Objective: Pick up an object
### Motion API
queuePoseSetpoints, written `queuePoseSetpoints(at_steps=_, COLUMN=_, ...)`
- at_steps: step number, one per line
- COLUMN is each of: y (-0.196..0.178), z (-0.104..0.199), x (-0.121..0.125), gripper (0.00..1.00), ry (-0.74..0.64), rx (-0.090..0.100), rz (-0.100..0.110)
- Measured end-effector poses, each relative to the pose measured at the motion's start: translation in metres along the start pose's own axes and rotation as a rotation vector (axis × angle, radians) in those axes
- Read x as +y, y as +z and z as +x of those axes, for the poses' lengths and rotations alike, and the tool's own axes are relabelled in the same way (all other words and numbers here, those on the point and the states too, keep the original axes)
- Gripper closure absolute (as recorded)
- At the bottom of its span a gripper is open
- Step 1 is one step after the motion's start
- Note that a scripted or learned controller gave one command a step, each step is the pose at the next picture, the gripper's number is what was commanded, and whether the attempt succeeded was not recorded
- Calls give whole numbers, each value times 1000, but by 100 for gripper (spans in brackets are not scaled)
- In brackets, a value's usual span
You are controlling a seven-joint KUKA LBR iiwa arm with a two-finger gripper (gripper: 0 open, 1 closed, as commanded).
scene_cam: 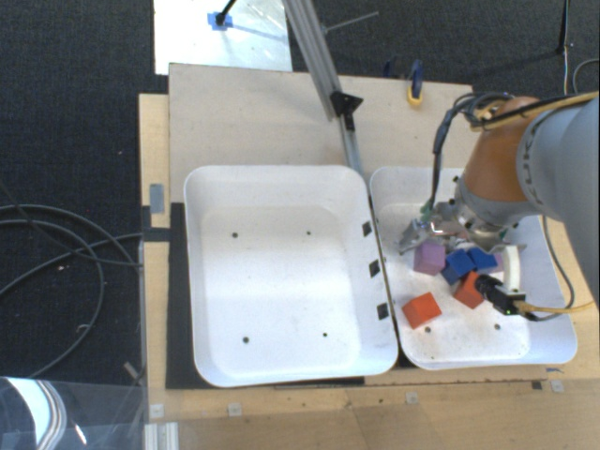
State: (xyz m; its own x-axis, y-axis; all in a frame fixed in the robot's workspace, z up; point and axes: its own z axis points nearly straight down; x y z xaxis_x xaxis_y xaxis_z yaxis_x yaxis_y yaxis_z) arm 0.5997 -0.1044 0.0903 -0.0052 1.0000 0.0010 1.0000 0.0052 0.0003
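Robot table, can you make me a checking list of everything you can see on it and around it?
Surface: a tan bench carrying two shallow white bins, the left bin and the right bin.
Job's things: in the right bin, a purple block, a blue block, an orange cube and a second orange block.
Clutter: a yellow clamp at the bench's far edge.
Grippers: the gripper is low in the right bin, just above the purple block; finger state unclear.
Cables: black cables on the floor to the left; a grey cable along the arm.
Surroundings: dark carpet, a slanted metal pole.
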Motion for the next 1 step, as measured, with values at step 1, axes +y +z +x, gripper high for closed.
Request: queuePoseSetpoints(at_steps=1, y=-12, z=-2, x=1, gripper=100, ry=0, rx=-1, rz=-4)
